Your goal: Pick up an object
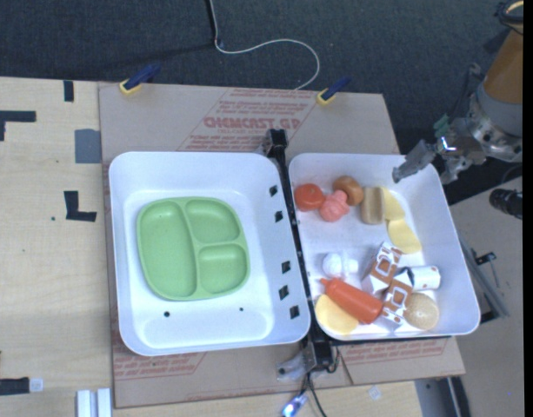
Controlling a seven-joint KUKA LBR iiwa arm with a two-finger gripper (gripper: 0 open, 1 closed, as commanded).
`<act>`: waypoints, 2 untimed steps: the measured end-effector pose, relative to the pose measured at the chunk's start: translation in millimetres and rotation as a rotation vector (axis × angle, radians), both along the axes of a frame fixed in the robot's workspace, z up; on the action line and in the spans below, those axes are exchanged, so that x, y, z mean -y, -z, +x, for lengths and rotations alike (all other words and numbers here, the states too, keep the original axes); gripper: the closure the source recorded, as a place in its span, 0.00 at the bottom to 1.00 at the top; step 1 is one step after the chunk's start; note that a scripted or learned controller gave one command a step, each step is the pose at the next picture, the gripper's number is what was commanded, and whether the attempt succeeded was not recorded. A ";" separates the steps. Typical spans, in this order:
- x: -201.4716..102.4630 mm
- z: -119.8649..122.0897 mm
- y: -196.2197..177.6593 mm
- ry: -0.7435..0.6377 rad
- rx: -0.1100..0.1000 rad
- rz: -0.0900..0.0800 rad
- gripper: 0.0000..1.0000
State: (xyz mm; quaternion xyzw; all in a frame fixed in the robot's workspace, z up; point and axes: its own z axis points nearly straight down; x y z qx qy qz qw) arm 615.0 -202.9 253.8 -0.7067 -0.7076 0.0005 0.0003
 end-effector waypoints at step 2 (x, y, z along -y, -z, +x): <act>-57.1 -63.9 4.6 -0.001 -0.005 0.002 1.00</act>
